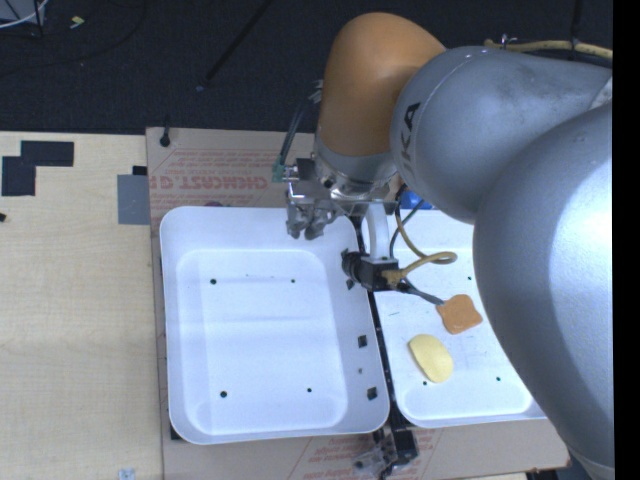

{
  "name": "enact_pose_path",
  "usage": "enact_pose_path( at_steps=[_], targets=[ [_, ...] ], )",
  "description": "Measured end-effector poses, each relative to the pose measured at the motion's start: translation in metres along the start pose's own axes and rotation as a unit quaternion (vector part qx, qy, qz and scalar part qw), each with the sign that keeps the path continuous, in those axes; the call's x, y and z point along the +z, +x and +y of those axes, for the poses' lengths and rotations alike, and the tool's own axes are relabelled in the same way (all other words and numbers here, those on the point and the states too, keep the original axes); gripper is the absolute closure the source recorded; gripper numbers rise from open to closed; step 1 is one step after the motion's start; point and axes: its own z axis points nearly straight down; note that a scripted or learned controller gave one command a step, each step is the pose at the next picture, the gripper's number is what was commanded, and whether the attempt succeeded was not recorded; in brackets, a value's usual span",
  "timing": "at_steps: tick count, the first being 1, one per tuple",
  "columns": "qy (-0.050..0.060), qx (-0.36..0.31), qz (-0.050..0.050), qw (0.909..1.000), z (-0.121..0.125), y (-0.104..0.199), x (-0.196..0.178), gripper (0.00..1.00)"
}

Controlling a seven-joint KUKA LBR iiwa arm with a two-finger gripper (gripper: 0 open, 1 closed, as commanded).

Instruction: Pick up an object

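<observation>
Two white bins (190, 268) are seen on a pale wooden tabletop (70, 308); a yellow piece (431, 357) and an orange-brown piece (460, 314) lie inside.

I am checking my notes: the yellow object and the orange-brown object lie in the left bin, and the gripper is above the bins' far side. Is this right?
One thing is wrong: in the camera view the yellow object and the orange-brown object lie in the right bin, not the left. The gripper is indeed above the bins' far side.
</observation>
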Motion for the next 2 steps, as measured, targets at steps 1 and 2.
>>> enact_pose_path(
  at_steps=[1, 2],
  targets=[
    [-0.005, 0.002, 0.000, 1.0000, 0.007, -0.008, -0.078, 1.00],
    [0.000, 0.000, 0.000, 1.0000, 0.015, 0.058, -0.040, 1.00]
  ],
)
